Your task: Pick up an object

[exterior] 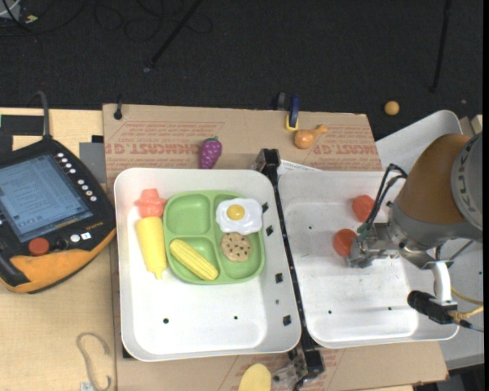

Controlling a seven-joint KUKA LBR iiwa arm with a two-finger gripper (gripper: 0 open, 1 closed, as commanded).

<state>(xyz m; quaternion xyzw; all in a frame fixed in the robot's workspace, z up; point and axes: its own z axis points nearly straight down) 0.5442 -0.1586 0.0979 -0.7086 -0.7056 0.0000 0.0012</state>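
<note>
Gripper [360, 251]: down in the right bin [367, 320], low over the floor, approx. mid-bin toward its far half. Finger state: cannot tell, tips are a dark blur from this slant. Nothing seen between them, so no hold claimed.

Nearest candidate: red-orange round object [345, 241], touching or just beside the gripper on its left side. Whether it sits inside the finger gap or outside it, cannot tell. Second red-orange object [362, 207] lies a little farther back in the same bin, near the black cable [385, 187] that runs down to the wrist.

Judgement, step in hand: closing on the near round object. To do it well:
- centre the gap over the object's widest part, not its edge; a round smooth body prob. squirts sideways if pinched off-centre;
- go low enough to grip below the midline w/o scraping the bin floor;
- close slowly, lift straight up, check hold before travel;
- keep clear of the second object.

Outward: left bin [147, 316] holds a green tray [173, 214] w/ egg [237, 213], cookie [237, 247], corn [193, 259]; yellow bottle [151, 244] beside it. Not involved.
</note>
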